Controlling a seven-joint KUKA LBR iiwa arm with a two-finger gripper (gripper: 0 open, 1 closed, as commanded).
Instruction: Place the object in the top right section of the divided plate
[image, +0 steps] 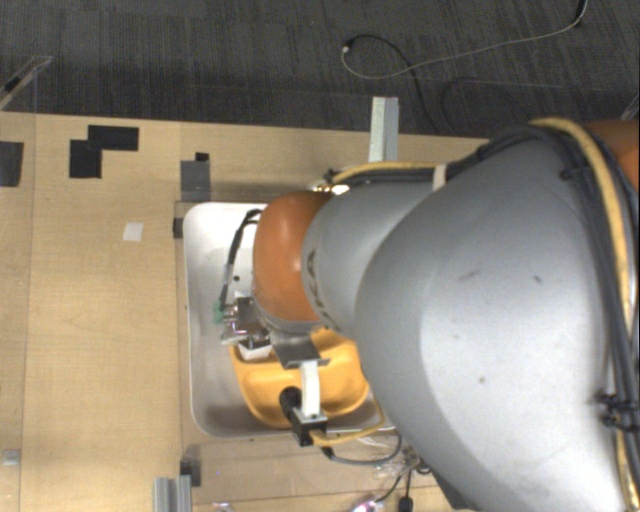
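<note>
Since the arm (480, 300) covers the yellow plate (340, 385) in the bin (205, 330), you cannot tell the claw's state; expect stiff, slick plastic, gripped by an edge.

A yellow divided plate (262, 392) lies flat in the white bin (205, 300), at the lower middle of the frame, largely hidden under the arm.
</note>
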